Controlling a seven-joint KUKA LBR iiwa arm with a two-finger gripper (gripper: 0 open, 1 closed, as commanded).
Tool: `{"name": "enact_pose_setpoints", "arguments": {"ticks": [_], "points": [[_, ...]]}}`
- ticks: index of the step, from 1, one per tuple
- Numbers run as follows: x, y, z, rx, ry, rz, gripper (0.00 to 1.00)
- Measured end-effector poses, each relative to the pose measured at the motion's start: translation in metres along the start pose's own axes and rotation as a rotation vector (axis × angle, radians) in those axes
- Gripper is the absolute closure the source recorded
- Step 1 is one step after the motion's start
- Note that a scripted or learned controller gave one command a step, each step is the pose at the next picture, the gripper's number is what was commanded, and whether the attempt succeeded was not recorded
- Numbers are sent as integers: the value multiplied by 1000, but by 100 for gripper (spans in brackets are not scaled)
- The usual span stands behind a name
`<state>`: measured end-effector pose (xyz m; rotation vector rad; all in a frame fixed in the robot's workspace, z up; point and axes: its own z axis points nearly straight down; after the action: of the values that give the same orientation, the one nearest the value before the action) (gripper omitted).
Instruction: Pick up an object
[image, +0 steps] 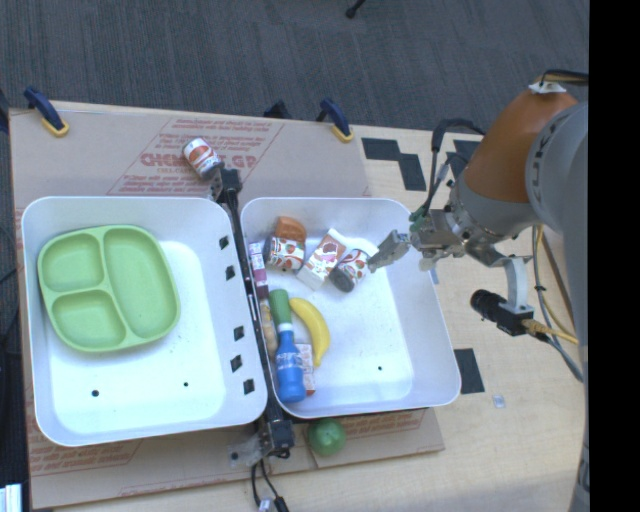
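The arm reaches in from the right, its orange band high at the right edge, and the end effector (385, 252) hangs over the far right part of the right bin (425, 345). Whether it is released or clenched I cannot tell; nothing shows between its tips.

Just left of it, in the far part of that bin, lies a cluster of small things: a dark-capped little container (350, 268), a white printed carton (325, 257), a red-and-white packet (285, 254) and a small brown item (290, 228). Nearer, by the bin's left wall, a banana (314, 328) lies beside a green-capped bottle (278, 304) and a blue bottle (289, 372).

The left bin (150, 390) bears a green divided plate (106, 287) in its far left part. On the surface beyond the bins lies a small can (201, 157), on its side. A green round fruit (326, 436) sits on the surface just near of the right bin.
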<state>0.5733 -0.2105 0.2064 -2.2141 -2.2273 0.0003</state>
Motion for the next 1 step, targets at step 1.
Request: {"name": "enact_pose_setpoints", "arguments": {"ticks": [1], "points": [[35,2,115,0,-2,-1,0]]}}
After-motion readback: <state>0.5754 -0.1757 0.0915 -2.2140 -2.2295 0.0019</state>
